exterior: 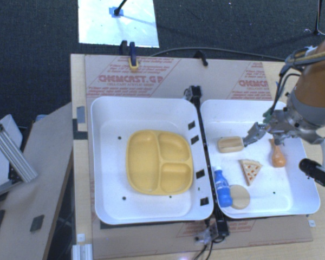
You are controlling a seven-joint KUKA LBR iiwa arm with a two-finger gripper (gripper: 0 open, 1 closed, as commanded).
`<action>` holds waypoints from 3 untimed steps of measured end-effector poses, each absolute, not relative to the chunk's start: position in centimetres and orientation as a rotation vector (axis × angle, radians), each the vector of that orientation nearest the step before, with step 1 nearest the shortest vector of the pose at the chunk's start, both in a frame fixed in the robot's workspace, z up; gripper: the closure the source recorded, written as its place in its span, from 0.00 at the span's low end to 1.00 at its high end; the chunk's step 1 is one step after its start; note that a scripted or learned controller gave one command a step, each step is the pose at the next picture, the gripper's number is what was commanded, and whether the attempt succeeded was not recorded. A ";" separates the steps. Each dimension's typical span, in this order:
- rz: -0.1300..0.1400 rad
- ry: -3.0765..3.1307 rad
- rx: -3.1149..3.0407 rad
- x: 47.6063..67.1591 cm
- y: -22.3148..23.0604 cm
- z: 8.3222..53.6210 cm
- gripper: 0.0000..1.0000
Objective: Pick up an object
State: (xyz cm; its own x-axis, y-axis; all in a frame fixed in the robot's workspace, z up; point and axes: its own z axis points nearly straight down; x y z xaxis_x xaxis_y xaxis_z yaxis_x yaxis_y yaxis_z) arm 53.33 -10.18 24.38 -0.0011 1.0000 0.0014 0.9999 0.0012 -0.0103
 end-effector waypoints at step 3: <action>0.002 -2.221 -2.218 54.0 -10.7 16.4 0.00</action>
State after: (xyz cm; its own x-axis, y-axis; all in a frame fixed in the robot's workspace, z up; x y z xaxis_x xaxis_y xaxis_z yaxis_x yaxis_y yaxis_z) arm 53.96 -10.65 16.41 -0.0011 1.0000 0.0007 1.0000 0.0011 -0.0029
